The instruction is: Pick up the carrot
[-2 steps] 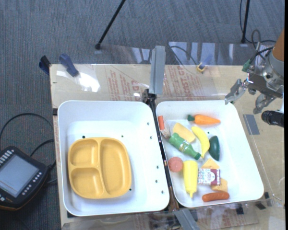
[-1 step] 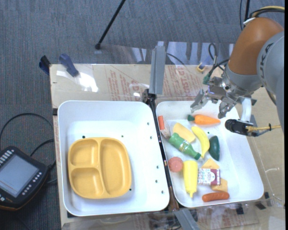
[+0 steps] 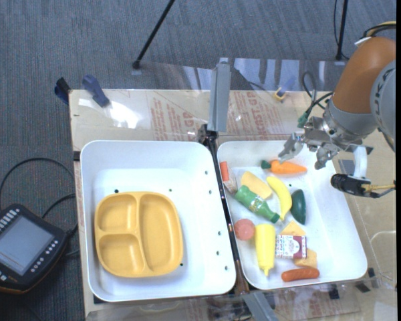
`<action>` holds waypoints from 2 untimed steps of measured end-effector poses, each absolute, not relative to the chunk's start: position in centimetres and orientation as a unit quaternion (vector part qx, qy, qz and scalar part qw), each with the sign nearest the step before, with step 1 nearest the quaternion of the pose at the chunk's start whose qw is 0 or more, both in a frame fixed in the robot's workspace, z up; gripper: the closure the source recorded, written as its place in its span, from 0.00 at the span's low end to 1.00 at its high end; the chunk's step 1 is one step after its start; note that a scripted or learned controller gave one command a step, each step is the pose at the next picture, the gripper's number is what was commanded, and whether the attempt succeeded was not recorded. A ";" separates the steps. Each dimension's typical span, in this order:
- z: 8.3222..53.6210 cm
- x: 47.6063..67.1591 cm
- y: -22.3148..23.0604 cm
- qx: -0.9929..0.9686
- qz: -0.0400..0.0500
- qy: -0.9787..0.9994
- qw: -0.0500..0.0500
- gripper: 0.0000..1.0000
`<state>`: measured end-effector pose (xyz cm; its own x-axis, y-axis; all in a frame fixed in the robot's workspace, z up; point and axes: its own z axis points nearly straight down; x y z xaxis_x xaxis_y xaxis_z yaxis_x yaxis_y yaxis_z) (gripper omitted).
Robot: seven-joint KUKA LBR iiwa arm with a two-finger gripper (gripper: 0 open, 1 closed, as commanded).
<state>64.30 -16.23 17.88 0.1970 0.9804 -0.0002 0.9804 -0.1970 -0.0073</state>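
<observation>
**Carrot lies crosswise at the far end of the right bin, gripper spread above it**

The carrot (image 3: 287, 168) rests near the far wall of the right bin (image 3: 341, 246), its long axis running left to right. The green top points left; the orange body points right. Just near of it lie a banana (image 3: 279, 196) and a cheese wedge (image 3: 255, 182).

The gripper (image 3: 309, 148) hangs over the carrot's far side with its fingers (image 3: 289, 147) parted wide, one toward each end of the carrot. Nothing sits between them. Whether a fingertip touches the carrot cannot be told.

A yellow divided plate (image 3: 139, 233) sits in the left bin (image 3: 93, 159).
</observation>
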 end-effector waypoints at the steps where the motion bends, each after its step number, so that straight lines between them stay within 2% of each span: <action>1: 25.0 64.5 -15.8 -0.749 -0.001 -0.662 -0.001 0.00; 2: 21.9 64.4 -12.4 -0.729 0.002 -0.684 0.002 0.00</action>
<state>64.38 -12.35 21.92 0.0634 0.9980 0.0008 0.9980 -0.0634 -0.0058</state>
